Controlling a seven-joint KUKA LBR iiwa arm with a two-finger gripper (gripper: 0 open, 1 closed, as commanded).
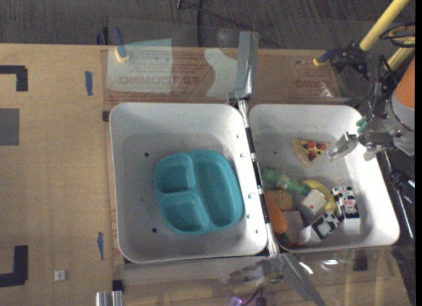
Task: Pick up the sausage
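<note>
Farthest left of the jaws, the table (53, 166) carries the left bin (132, 126), where a teal divided plate (196, 191) lies well apart from the work. In the right bin (283, 123), what I take for the sausage (279, 219), an orange-red elongated piece, lies against the left wall, well left of the jaws and nearer the camera. It is pressed among a pile: a green piece (282, 181) and a banana (318, 187) between it and the jaws, and black-and-white blocks (345, 202) almost under them. A pizza slice (310, 150) sits just left of the jaws. The jaws hang over the bin's right side at the end of the arm (402, 103); I cannot tell whether they are apart or together. A good grasp probably means crossing the pile high, closing across the sausage's narrow width and staying clear of the wall.
</note>
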